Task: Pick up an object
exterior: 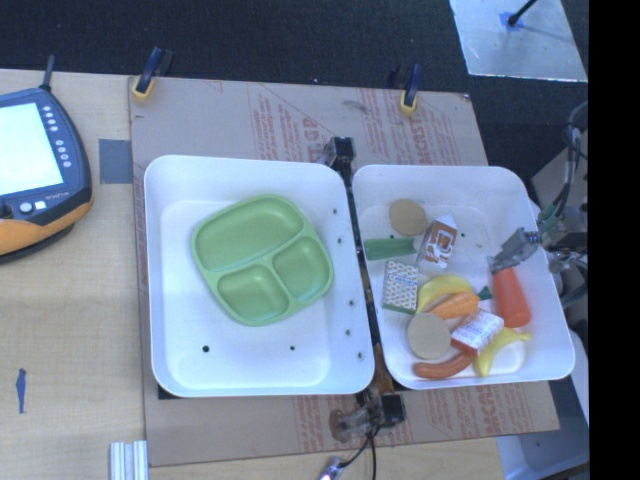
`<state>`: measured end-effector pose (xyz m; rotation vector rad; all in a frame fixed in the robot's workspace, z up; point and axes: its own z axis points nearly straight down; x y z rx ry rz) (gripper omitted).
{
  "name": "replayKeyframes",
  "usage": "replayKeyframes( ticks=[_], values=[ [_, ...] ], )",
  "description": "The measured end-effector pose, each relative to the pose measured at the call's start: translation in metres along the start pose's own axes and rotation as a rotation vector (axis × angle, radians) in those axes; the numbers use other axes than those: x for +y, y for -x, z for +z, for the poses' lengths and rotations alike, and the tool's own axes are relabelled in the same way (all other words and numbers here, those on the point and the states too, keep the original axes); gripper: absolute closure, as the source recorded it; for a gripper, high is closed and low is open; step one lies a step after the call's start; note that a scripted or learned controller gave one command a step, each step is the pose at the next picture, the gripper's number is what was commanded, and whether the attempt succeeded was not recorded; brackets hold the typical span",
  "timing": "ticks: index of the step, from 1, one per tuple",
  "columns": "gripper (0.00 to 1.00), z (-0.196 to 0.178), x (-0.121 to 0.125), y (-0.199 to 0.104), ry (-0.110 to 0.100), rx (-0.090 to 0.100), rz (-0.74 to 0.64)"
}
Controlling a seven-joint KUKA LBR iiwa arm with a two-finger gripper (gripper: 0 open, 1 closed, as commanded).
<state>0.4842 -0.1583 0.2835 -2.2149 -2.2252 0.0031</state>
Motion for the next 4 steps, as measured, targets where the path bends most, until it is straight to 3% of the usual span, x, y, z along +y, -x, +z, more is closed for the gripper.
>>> replayKeyframes(
  ticks=[1, 2, 3, 4],
  values=[
    [0.00, 0.160, 0.036, 0.054, -0.005, 0.001, 0.000],
    [0.00, 0.192, 0.036, 0.009, -0.003, 0.001, -0.002],
    [1.00, 0.182, 0.036, 0.011, -0.005, -0.002, -0.006],
    [1.00, 0.192, 0.053, -0.058, -0.003, 0.000, -0.003]
  ],
)
